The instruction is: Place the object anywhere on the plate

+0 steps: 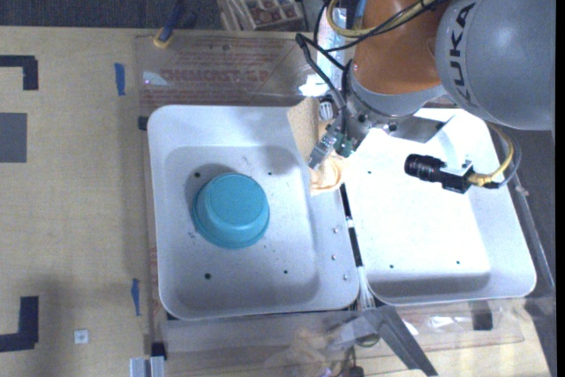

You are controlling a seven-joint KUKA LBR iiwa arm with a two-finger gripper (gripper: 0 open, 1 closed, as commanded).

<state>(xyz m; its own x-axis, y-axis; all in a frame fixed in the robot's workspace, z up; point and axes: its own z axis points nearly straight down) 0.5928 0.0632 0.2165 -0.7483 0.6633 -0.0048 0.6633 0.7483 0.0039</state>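
blue plate mid left bin, open floor around it

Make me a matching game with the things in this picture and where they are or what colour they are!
Things:
1. bowl
2. orange band
3. left bin
4. black part

Clues:
A. over the right bin
B. blue, upside down
C. on the arm above the wrist
D. holds the bowl

Pairs: 1-B, 2-C, 3-D, 4-A

blue plate upside down, left bin
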